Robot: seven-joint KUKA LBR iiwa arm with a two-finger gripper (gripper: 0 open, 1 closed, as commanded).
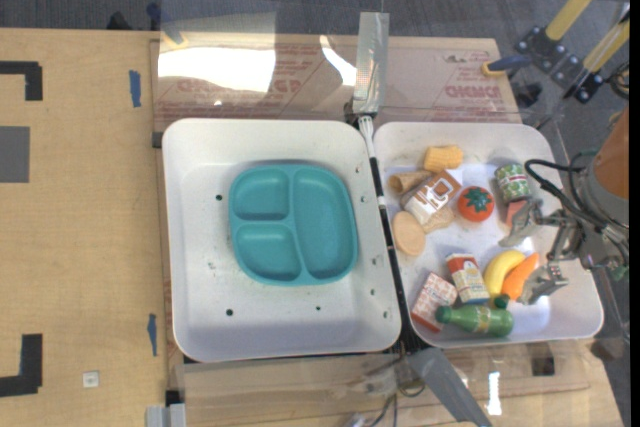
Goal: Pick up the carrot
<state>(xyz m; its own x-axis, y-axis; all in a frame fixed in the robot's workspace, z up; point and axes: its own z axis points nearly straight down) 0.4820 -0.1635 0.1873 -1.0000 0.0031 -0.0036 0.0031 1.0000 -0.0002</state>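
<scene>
The carrot (521, 278) is a short orange piece in the right bin (580, 315), lying against a yellow banana (502, 270). My gripper (534, 254) comes in from the right edge, low over that bin, and looks open. One metal finger (521, 223) sits above the carrot near a green can. The other finger (546, 284) is just to the right of the carrot, close to it or touching it. Nothing is held between the fingers.
The right bin is crowded: a tomato (476, 203), green can (512, 181), corn (443, 157), brown box (432, 198), round biscuit (408, 235), red can (463, 277), green bottle (476, 319) and red carton (433, 300). The left bin (190, 165) holds a teal divided plate (293, 223).
</scene>
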